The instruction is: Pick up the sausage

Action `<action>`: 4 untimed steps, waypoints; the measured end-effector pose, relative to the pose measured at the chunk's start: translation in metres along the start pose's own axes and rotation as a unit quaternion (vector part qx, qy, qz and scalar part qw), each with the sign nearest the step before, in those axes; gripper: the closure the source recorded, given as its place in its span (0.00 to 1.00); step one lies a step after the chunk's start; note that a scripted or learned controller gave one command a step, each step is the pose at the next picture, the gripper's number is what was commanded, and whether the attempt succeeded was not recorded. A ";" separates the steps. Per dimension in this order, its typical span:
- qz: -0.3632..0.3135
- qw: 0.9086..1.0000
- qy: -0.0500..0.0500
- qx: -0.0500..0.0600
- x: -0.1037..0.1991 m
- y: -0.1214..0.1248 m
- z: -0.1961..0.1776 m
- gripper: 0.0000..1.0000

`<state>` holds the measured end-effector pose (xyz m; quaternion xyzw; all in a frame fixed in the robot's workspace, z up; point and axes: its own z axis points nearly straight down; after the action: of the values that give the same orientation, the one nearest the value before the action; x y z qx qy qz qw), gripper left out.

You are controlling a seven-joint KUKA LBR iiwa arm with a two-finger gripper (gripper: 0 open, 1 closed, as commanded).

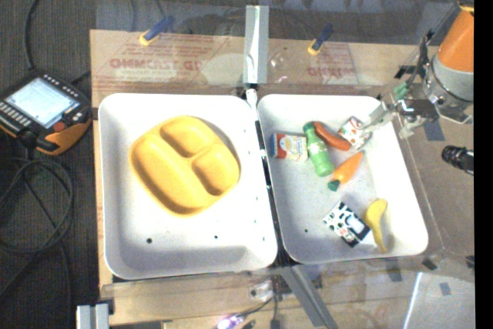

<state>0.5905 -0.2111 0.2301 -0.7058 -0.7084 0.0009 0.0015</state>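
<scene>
The sausage (332, 137) is a short red-orange piece lying slantwise in the upper middle of the right bin (408, 189). It rests against the top of a green bottle (318, 151), and a small white carton (353, 130) sits at its right end. My gripper (383, 113) hangs over the bin's upper right corner, reaching down and left from the wrist. It is a short way right of the sausage and close to the white carton. Nothing shows in its grasp.
The right bin also holds a small red-and-white carton (289, 146), a carrot (347, 169), a banana (377, 223) and a black-and-white box (345, 223). A yellow divided plate (185, 163) lies in the left bin (123, 243). A teach pendant (42, 110) sits far left.
</scene>
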 end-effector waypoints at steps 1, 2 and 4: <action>-0.053 0.999 0.003 0.001 -0.006 0.035 0.128 0.00; -0.054 0.999 0.001 0.001 -0.007 0.035 0.121 1.00; -0.089 0.996 -0.002 -0.002 -0.012 0.071 0.102 1.00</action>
<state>0.6613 -0.2231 0.1276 -0.6400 -0.7684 0.0007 -0.0011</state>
